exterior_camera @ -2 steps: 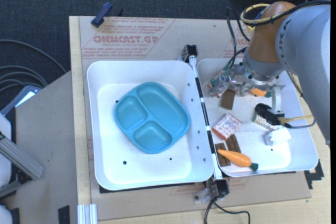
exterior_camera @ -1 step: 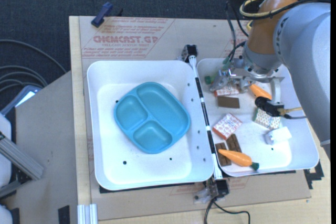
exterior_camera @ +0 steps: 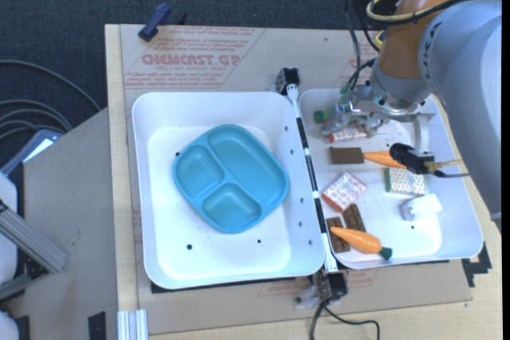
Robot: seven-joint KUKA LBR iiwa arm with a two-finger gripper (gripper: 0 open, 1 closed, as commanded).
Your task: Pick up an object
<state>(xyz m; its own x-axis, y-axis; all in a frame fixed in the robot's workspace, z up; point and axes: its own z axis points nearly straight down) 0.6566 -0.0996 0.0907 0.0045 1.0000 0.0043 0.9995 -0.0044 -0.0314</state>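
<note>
gripper (exterior_camera: pixel 353 120) low over far left corner of right bin (exterior_camera: pixel 434 241), arm reaching in from right. open or closed: cannot tell. pink-white packet (exterior_camera: pixel 344 137) just beneath gripper, brown bar (exterior_camera: pixel 347 156) next toward near side. green bit (exterior_camera: pixel 320 115) just left of gripper. checked packet (exterior_camera: pixel 344 189) mid-bin, carrot (exterior_camera: pixel 356 239) at near edge. left bin (exterior_camera: pixel 159 251) holds blue divided plate (exterior_camera: pixel 229 177).

The arm (exterior_camera: pixel 470 36) runs off the frame at 3 o'clock and covers the right bin's (exterior_camera: pixel 450 239) 1 o'clock corner. The gripper (exterior_camera: pixel 351 123) is a tangle of metal, too small to read. There's a little green thing (exterior_camera: pixel 320 115) at its 9 o'clock, can't say what. Down at the bin's 7 o'clock, a brown bar (exterior_camera: pixel 353 216) is partly tucked under a carrot (exterior_camera: pixel 356 239).
</note>
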